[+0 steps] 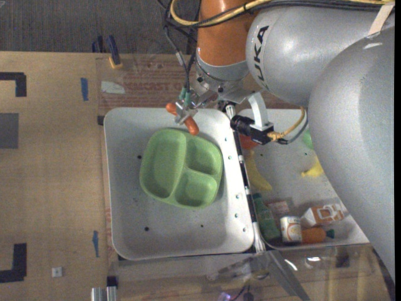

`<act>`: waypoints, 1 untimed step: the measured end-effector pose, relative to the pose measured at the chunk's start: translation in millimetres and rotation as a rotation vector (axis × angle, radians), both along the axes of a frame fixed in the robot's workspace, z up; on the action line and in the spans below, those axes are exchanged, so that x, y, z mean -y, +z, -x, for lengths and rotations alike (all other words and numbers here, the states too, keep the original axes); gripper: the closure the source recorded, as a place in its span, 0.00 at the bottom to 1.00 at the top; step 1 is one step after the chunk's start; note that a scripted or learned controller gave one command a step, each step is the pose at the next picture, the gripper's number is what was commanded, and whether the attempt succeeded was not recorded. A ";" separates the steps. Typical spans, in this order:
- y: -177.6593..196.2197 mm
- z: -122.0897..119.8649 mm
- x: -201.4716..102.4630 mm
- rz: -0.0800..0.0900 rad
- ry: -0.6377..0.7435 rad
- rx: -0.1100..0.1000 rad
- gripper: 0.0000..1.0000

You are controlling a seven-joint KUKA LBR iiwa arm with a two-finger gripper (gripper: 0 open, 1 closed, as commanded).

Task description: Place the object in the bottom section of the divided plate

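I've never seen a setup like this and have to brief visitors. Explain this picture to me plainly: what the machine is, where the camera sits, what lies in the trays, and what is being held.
The big grey shape with an orange band is a robot arm, reaching in from the right. One fixed camera above the bench looks down at a slant. The bench carries two shallow white bins. The left bin holds a green divided plate with three sections, nothing in them. The right bin holds assorted small items: a yellow banana-like piece, a green bottle, small cartons and other bits. At the arm's tip is a two-finger gripper, hanging over the plate's upper edge. A small orange object, like a toy carrot, sits right at the gripper's tip; I can't tell whether it's truly gripped.
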State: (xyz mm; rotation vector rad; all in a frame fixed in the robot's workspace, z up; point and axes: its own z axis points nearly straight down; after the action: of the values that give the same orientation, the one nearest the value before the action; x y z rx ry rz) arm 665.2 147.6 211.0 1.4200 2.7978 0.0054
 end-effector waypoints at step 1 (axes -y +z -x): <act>-23.5 18.8 -29.6 0.001 -0.044 -0.006 1.00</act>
State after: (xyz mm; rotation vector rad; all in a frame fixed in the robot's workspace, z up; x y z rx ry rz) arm 646.4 177.1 187.5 1.4832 2.7705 0.0002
